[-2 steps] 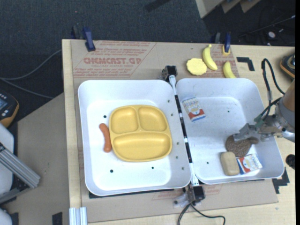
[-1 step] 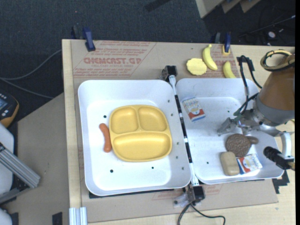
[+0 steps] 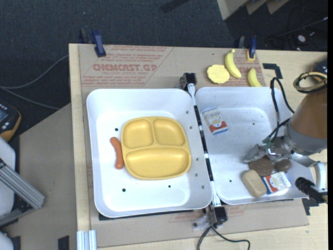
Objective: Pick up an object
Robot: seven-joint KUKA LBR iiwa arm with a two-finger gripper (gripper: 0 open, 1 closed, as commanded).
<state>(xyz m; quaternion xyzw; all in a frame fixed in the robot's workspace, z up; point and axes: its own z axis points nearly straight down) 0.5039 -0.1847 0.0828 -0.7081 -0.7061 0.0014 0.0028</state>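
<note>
Grey metal, the claw is hanging low over the near right part of the right bin, its tip sitting just above a brown rounded item; whether its prongs are spread or pressed together cannot be told from this slant, and nothing is showing between them. Just beside the brown item a tan bread-like piece is lying toward the bin's near edge, with a small white packet lying to its right and a darker brown lump resting under the wrist. Farther back in the same bin a small white carton is lying near the left wall. In the left bin a yellow divided plate is sitting at the middle, with an orange sausage lying along its left side. Beyond the bins, on the cardboard-covered bench, a yellow round toy and two bananas are resting near the far edge. Dark carpet is stretching around the bench.
</note>
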